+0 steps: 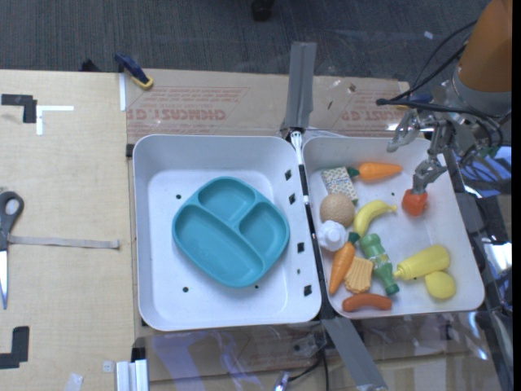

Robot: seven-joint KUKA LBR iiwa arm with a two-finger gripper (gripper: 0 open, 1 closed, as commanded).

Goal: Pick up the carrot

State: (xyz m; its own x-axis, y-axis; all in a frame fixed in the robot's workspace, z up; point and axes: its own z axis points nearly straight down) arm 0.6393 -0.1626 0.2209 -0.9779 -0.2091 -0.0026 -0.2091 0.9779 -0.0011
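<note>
At the bottom of the right bin [468,243] the toy foods lie in a loose heap, as if tipped in rather than set out. A sausage [366,302] lies along the near wall, with a cracker [359,274] just above it. A lower carrot [342,267] leans on the cracker's left side, tip down-left, hemmed in by a white knob [330,236] and a green bottle [379,261]. That crowding would make it awkward to grasp. To the lower right, a squash [423,261] and a lemon [440,284] touch each other. A banana [373,214] and a tan ball [336,208] sit mid-bin.

Further up, a red fruit [414,203] stands alone. Toward the frame's upper middle, an upper carrot [379,170] lies flat along the far wall, leafy end left beside a sponge [339,183], with free floor on its near side. It looks the easier target.

The left bin [155,243] holds a blue plate [230,231].

The gripper [421,177] hangs just over the red fruit, right of the upper carrot and apart from it. I cannot tell how its jaws stand. The arm [488,47] slants in from the upper right corner, wrist pointed down-left, cables trailing. Judging by this, no carrot is held yet.
</note>
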